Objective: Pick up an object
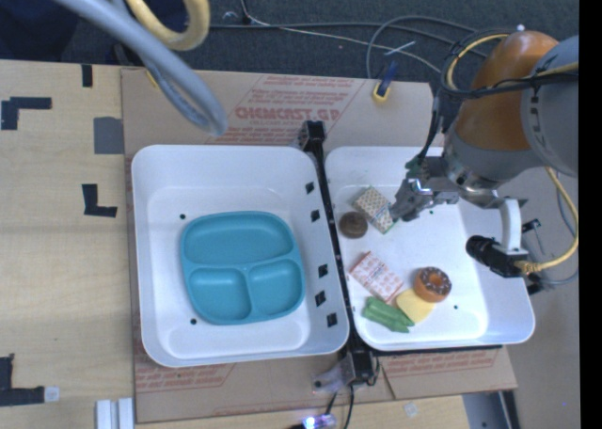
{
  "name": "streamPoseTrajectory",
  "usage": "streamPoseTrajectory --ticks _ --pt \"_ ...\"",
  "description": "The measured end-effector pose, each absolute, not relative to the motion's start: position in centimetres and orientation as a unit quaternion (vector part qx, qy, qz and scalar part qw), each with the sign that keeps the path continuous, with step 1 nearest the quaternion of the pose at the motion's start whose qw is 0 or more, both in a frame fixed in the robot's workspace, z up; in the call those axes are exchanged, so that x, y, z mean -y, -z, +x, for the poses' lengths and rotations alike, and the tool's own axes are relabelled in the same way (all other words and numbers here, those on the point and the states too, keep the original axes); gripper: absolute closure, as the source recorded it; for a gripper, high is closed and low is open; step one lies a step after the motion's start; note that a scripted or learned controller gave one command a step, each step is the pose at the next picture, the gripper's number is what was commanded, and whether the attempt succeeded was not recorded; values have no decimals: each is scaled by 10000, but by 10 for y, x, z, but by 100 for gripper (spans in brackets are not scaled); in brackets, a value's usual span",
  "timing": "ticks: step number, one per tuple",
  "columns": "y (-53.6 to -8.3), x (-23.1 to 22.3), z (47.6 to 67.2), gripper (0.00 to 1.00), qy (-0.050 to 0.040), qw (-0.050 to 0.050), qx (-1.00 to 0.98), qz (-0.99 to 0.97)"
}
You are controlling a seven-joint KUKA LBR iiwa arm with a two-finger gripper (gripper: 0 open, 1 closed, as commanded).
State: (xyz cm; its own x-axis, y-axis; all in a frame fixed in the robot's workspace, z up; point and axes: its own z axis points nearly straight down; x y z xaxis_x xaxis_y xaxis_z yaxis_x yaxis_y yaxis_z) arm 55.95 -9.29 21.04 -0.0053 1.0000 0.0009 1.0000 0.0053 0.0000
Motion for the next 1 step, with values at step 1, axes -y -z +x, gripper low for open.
streamPoseTrajectory --ticks 1 --pt "-203 38 562 100 -2 9 7093 -7049"
